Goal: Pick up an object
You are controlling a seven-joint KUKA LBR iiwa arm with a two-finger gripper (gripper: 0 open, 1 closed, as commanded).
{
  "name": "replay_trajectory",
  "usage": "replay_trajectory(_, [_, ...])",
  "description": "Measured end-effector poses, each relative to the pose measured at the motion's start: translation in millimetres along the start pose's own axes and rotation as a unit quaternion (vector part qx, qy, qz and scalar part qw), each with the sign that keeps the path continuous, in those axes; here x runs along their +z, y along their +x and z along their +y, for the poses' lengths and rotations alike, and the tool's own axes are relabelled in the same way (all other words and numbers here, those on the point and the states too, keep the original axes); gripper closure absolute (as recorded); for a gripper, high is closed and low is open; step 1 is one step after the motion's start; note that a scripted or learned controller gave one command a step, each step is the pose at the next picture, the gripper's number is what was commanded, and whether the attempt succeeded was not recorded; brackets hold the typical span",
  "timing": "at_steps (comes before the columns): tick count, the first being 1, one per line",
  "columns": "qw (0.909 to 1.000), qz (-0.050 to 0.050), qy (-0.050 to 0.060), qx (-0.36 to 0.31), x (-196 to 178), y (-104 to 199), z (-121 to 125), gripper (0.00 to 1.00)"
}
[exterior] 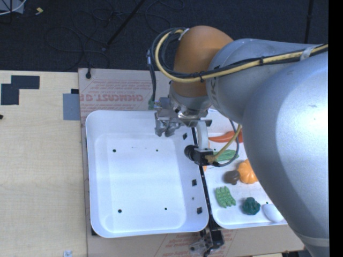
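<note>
While the grey arm reaches in from the right, its orange band stands above the far edge of the left bin. The end effector hangs just inside that edge, towards the bin's far right corner. Whether it is apart or together cannot be told from this angle.

Left bin: a white floor marked by a few small dark dots.

Right bin: partly covered by the arm, it carries all the loose objects seen, and the end effector touches none of them.
- An orange-red, carrot-like piece lies towards the far edge, close to the left wall.
- A pale green leafy piece lies just nearer than it.
- A small brown object sits against a rounded orange object at mid-bin; whether they touch cannot be told.
- A light green ridged piece lies near the left wall towards the near edge. A dark green, broccoli-like piece is just beside it on the right.
- A white object lies by the near edge, partly under the arm.

Both bins rest on a sheet of brown cardboard with mirrored red print, which lies on the pale bench. Dark flat patches mark the bench's far left corner.
</note>
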State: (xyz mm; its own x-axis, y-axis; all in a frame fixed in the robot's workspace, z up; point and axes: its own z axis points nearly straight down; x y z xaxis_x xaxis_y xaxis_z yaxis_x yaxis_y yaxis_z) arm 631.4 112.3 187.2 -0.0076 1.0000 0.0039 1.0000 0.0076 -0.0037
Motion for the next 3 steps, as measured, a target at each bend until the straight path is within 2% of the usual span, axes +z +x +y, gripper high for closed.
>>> replay_trajectory(1, [1.0, -0.002, 0.001, 0.002, 37, 45, 12, 1.0])
replay_trajectory(2, [1.0, -0.003, 0.001, 0.006, 103, 43, -23, 1.0])
replay_trajectory(3, [1.0, 0.001, -0.005, 0.001, 18, 136, 15, 1.0])
